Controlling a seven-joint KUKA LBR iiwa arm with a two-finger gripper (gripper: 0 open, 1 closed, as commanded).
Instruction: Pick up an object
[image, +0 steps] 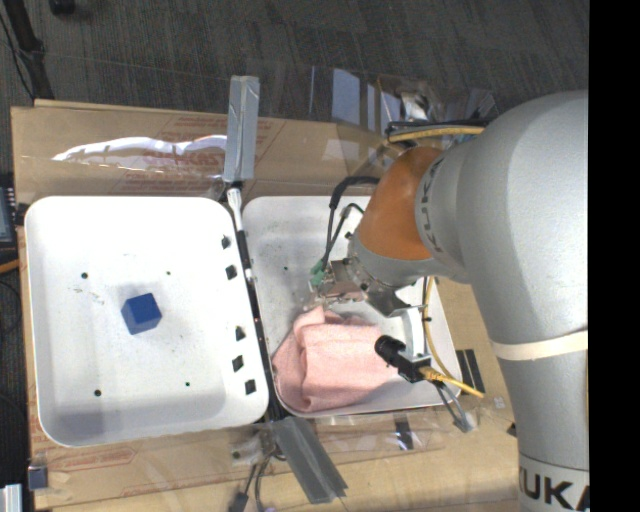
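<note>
Apparently low over the crumpled pink cloth in the right white bin, gripper state I cannot tell; risk: soft folds slip free on lift, small blue cube in left white bin untouched

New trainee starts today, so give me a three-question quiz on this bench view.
1. True or false: the blue cube lies in the same bin as the pink cloth.
2. Which bin is the hand over? A) left bin B) right bin
3. Fill in: the cloth lies at the right bin's ____ edge (near or far).

Key: 1 false; 2 B; 3 near.
</note>
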